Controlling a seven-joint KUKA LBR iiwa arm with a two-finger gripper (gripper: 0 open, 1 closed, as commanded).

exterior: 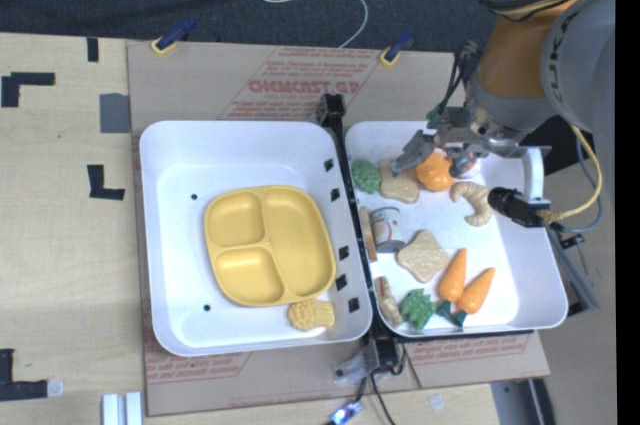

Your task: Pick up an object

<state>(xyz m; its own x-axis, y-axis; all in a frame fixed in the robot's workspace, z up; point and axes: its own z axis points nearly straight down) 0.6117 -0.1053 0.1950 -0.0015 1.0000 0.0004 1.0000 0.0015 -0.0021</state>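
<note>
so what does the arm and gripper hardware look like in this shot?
The arm is a bulky grey rounded shell with an orange band above the wrist. Dark cables loop over the top of the band, and a yellowish cable curves down its right side. The gripper is a grey metal block with dark fittings, and a white bracket sits beside it.

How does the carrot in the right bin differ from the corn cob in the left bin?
The carrot is orange and tapered with a green top; the corn cob is pale yellow, stubby and bumpy. The carrot lies against a second carrot, while the corn cob lies by the yellow tray. Both are toy food.
</note>
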